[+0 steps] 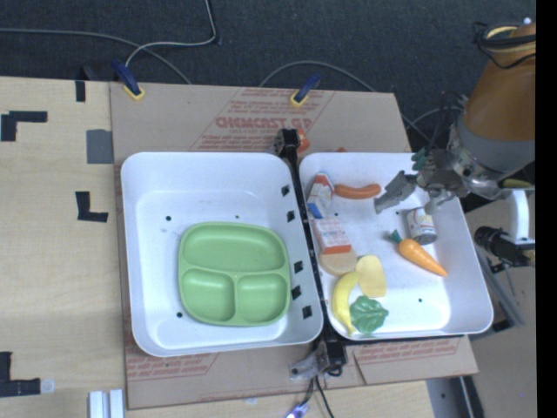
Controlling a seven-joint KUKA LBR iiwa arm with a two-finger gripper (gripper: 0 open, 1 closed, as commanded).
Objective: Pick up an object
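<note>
While the end effector (416, 192) hangs over the right bin (461, 316), fingers splayed open and gripping nothing, the nearest candidates lie just beneath: a small can (423, 225) and a carrot (422, 257). Carrot sits near the bin's right wall, long axis diagonal, tip toward lower right, stub toward the can. Best bet, I judge: drop straight down and close across the short width, clear of the can.
</note>
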